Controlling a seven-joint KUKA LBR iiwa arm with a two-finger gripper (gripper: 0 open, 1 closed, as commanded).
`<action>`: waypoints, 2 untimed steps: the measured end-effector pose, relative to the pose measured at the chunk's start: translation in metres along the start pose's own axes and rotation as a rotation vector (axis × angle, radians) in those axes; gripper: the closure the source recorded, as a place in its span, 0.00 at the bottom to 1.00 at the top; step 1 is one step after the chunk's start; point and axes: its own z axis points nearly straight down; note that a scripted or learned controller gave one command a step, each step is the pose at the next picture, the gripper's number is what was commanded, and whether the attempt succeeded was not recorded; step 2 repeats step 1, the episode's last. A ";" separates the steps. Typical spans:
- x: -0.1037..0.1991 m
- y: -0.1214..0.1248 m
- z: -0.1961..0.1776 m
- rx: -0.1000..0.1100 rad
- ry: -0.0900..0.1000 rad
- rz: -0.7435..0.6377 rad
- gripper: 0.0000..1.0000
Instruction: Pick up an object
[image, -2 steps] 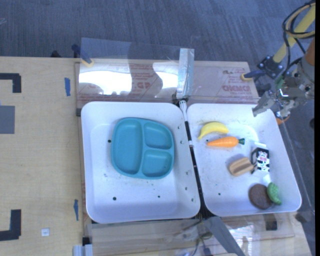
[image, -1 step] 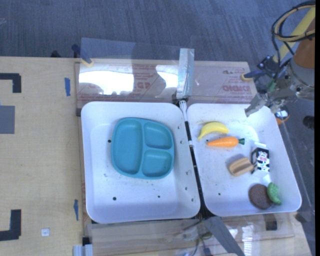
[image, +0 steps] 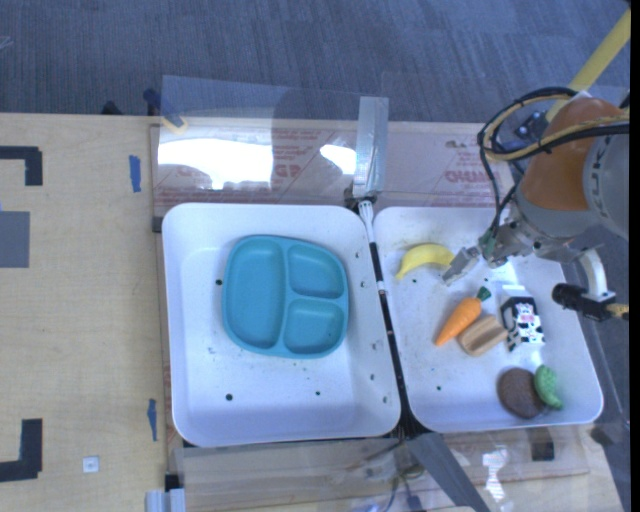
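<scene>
A grey KUKA arm (image: 585, 180) with an orange wrist band reaches in from the right over a wooden bench (image: 70, 300) bearing two shallow white bins. The left bin (image: 200, 400) holds a blue divided plate (image: 285, 297). The right bin (image: 430, 390) holds the toy foods on offer: a yellow banana (image: 423, 258) at its far left, an orange carrot (image: 459, 319) and a tan bread roll (image: 482, 335) touching it near the centre, a black-and-white cow figure (image: 521, 325) just right of them, and a brown disc (image: 518, 392) beside a green piece (image: 548, 386) at the near right corner. The gripper (image: 463, 266) hangs over the far part of the right bin, between banana and carrot; it carries nothing, and how wide it stands cannot be told. The arm appears to be in its approach, nothing yet picked. The next move likely calls for settling on one target, probably banana or carrot, then descending squarely so the neighbouring pieces are not nudged
</scene>
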 end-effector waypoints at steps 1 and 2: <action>0.057 -0.048 0.003 -0.001 0.001 -0.307 0.00; 0.057 -0.048 0.003 -0.001 0.001 -0.307 0.00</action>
